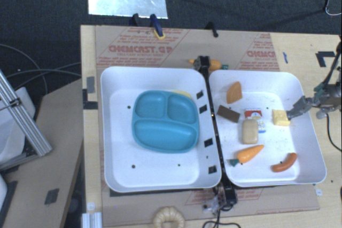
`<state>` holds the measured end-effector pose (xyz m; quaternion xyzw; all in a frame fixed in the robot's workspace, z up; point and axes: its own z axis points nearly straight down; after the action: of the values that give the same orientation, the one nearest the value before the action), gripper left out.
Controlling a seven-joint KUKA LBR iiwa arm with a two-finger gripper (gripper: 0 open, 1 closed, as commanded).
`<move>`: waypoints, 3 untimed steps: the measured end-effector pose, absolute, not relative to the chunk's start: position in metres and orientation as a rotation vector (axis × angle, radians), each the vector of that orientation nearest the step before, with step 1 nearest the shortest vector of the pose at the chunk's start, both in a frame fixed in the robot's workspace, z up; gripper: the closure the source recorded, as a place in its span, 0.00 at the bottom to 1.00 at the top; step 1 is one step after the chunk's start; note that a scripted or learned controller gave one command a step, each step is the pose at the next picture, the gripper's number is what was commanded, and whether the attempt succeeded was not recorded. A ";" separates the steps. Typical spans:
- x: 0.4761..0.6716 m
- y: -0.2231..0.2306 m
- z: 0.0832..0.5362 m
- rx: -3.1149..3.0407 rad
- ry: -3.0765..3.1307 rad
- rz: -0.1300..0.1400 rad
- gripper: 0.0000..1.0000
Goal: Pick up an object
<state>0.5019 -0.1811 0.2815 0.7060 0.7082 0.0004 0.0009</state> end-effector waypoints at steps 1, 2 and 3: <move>0.504 -0.190 0.225 2.222 2.224 -0.002 0.00; 0.507 -0.191 0.165 2.221 2.224 -0.001 0.00; 0.504 -0.195 0.103 2.224 2.224 -0.003 0.00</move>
<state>0.5039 -0.1947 0.1028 0.7071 0.7071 -0.0009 -0.0018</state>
